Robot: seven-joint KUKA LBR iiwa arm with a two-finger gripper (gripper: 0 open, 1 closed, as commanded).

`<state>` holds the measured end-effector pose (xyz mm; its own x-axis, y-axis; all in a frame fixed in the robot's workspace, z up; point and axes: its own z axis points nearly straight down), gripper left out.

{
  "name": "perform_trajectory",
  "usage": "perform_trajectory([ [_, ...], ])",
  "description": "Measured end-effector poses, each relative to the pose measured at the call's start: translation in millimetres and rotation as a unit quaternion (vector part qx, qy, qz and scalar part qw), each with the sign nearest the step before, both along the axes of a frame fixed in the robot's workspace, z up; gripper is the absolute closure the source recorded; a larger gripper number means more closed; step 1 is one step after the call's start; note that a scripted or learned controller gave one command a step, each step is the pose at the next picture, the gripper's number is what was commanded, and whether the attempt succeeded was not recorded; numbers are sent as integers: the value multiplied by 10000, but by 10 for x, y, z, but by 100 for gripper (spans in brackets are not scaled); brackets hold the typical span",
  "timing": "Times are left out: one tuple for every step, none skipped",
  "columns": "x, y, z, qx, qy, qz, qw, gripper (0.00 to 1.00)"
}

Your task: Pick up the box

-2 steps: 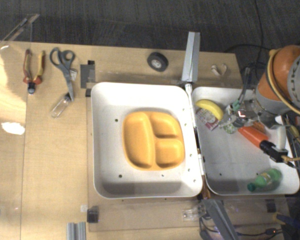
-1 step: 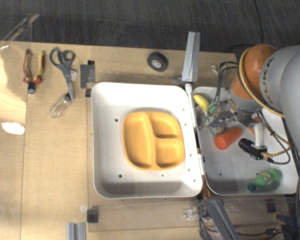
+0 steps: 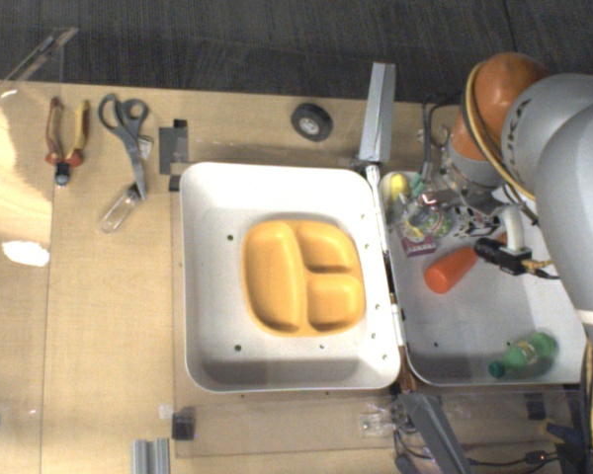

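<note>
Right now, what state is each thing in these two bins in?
Yellow tray: lying flat in the left bin, compartments up.
Orange cylinder: lying on its side in the right bin.
Green bottle: lying on its side near the front edge.
Box: lying under the pincer, grip unclear.

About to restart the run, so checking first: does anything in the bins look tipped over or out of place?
Nothing looks spilled or broken. In the right bin, a green bottle lies on its side near the front edge, and an orange carrot lies loose.
</note>
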<state>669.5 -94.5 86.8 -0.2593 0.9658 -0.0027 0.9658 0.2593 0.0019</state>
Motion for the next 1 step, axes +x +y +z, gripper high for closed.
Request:
perform_trajectory([
  [26,18,128,-10,-48,34,10000,100],
])
